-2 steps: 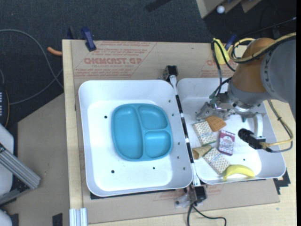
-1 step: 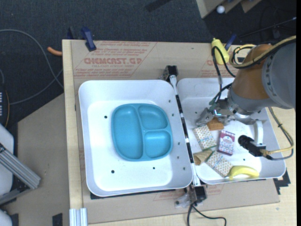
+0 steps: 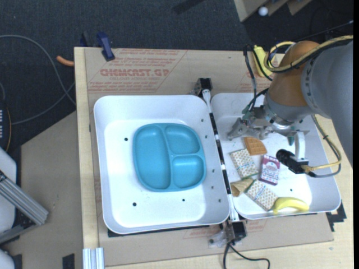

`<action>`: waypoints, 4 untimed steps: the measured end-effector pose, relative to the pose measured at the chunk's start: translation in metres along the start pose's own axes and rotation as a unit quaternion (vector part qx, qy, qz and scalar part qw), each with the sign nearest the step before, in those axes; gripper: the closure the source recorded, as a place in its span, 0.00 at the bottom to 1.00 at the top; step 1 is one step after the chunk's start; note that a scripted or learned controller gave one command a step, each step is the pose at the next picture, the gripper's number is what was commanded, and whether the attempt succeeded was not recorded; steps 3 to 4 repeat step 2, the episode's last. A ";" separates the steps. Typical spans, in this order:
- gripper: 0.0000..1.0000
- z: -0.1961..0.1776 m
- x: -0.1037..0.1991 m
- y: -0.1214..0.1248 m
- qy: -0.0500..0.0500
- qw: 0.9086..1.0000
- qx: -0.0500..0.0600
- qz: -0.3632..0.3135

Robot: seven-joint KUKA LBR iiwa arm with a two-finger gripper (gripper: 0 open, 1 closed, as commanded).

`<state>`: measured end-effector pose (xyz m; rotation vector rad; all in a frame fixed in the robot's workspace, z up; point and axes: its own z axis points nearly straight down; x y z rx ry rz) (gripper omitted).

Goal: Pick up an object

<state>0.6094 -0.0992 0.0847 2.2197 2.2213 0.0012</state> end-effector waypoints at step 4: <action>1.00 -0.010 -0.008 -0.020 0.001 1.000 0.001 0.001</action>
